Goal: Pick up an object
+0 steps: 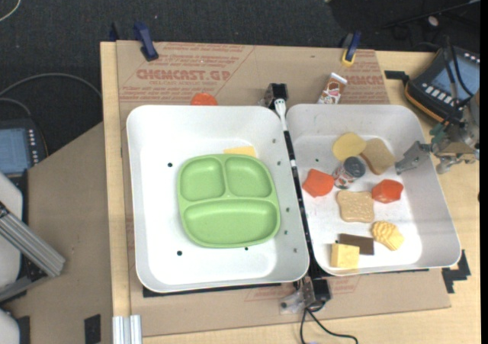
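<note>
Right bin (438,220): nine food pieces; the jar (351,170) lies tilted, long axis diagonal. Left bin (145,182): one green tray (227,200). Gripper (415,158) at right rim, empty, opening indiscernible.

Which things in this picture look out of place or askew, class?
Two things lie outside the bins: a small carton and an orange disc on the board behind them. In the left bin, a yellow piece sits half hidden behind the green tray. The food in the right bin is jumbled.
</note>
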Controlling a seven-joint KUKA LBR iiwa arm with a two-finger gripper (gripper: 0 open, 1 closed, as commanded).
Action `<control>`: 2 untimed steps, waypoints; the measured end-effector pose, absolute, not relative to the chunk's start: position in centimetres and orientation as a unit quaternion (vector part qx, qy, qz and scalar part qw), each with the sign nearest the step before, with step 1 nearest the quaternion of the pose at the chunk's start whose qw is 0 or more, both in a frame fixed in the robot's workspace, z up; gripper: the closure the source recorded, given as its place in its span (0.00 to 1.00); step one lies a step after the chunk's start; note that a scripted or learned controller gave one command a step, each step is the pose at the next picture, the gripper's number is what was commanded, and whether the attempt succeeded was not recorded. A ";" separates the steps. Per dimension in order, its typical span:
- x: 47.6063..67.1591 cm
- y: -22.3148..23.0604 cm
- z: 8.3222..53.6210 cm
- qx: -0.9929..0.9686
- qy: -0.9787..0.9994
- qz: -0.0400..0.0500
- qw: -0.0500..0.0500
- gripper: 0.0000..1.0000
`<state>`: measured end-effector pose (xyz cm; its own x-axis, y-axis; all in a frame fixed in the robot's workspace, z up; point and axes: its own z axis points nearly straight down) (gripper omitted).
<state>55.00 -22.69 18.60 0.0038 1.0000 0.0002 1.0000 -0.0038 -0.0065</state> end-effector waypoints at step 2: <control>53.8 -21.6 9.8 -0.707 -0.707 -0.002 -0.002 1.00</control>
